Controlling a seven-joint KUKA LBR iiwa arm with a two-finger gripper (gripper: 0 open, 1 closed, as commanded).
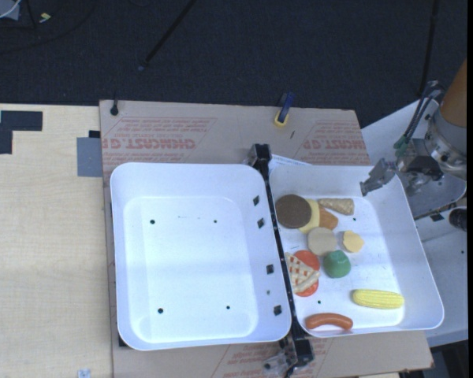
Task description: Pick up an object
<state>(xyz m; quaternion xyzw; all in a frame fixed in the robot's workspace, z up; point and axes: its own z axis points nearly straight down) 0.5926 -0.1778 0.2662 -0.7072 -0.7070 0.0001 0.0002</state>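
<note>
The gripper hangs over the far right corner of the right bin, at its rim, with the grey arm coming in from the right side. From this view I cannot tell how the gripper is set, and nothing is seen in it.

All the toy food lies in the right bin, toward its left half and its near edge, so every possible target lies to the left of the gripper and nearer to the front. The closest piece is the small bread piece, just left of the gripper and a little forward; its long axis runs left to right, about parallel to the far rim. Beside it is the brown round cookie, close to the divider between the bins. Below these come a pale round piece, a small yellow piece and a green ball, all packed close together, some touching. The pizza slice lies against the divider side.

The corn cob lies apart near the front right, long axis left to right, with free space around it; I judge it the easiest to take. The sausage sits close to the near rim, which may hinder a grasp. The left bin holds nothing.
</note>
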